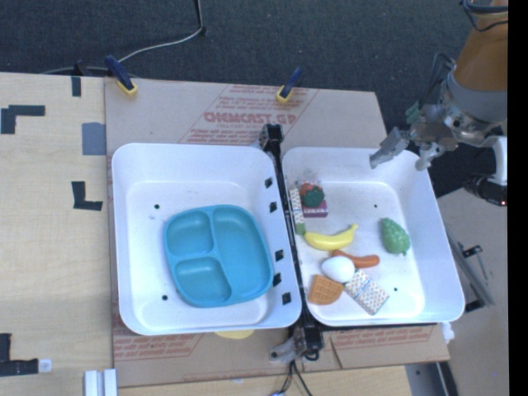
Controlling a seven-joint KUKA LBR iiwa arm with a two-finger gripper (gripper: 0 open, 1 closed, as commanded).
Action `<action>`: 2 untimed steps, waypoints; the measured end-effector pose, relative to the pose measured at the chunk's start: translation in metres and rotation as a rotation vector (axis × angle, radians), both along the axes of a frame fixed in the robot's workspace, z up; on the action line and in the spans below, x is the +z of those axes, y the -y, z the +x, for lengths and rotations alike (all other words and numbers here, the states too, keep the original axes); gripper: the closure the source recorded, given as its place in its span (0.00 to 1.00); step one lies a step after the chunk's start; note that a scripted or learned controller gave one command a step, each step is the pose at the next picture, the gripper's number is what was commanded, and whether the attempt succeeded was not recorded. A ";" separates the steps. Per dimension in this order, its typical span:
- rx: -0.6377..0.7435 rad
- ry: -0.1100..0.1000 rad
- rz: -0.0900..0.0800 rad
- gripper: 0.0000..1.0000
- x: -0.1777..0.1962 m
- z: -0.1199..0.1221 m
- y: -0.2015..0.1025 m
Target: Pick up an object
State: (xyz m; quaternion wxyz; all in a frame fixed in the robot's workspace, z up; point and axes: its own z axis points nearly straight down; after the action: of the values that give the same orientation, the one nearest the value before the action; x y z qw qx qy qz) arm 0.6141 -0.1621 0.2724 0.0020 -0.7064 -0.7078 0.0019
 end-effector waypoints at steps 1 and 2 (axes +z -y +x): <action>0.000 0.001 0.001 0.00 -0.182 -0.022 0.025; 0.001 0.000 0.001 0.00 -0.182 0.022 -0.045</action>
State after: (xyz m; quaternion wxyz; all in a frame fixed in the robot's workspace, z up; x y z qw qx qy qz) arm 0.6360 -0.1174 0.0908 0.0024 -0.7061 -0.7081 0.0016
